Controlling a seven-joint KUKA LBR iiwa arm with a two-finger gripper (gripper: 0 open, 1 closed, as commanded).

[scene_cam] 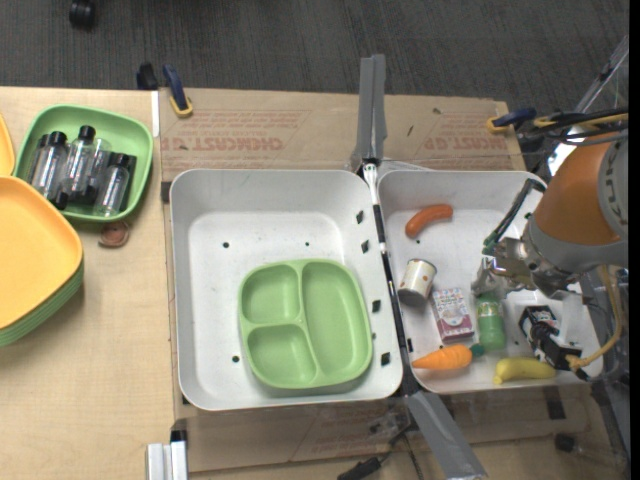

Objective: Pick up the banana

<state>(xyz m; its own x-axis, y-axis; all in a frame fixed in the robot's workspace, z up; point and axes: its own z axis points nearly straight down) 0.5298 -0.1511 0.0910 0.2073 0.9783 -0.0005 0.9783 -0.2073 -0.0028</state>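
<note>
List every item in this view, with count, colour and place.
banana: 1, yellow, right bin, near right corner
carrot: 1, orange, right bin, near edge
sausage: 1, orange-red, right bin, far side
can: 1, silver, right bin, left side
small box: 1, pink-white, right bin, middle
green bottle: 1, right bin, beside box
divided plate: 1, green, left bin
green tray: 1, bench left, holding dark-capped vials
yellow plates: stack, far left
end effector: 1, grey, above right bin
</note>
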